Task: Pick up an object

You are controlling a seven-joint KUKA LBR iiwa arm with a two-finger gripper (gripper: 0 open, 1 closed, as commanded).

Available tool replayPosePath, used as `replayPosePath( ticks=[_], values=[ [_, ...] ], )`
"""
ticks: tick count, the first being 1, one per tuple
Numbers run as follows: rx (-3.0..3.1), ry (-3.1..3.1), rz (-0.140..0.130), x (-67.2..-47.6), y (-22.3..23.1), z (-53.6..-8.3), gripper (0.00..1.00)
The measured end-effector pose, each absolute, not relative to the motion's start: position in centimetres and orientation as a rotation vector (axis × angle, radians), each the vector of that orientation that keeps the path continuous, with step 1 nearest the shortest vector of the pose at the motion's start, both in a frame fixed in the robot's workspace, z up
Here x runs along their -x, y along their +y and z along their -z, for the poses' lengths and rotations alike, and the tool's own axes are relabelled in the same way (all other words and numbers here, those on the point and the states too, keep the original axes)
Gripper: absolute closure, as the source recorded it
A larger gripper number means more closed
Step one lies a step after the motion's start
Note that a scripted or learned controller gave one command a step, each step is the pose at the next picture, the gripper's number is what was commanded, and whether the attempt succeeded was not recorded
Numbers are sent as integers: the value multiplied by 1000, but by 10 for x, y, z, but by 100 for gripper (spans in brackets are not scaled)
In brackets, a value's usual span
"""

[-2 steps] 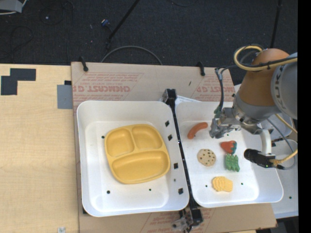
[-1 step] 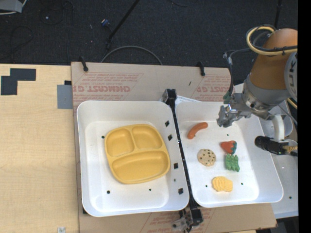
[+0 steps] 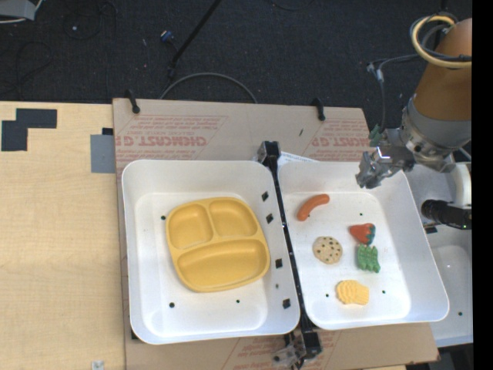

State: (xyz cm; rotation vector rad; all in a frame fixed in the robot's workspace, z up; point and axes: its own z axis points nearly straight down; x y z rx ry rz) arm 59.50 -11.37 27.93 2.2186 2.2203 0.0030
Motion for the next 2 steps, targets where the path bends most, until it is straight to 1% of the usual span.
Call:
replayPosePath(
  ticks=[1, 2],
  values=[
    [-2220, 2229, 2, -573, -66, -280, 100],
    [-2221, 2230, 4, -563, -21, -262, 100]
  ],
)
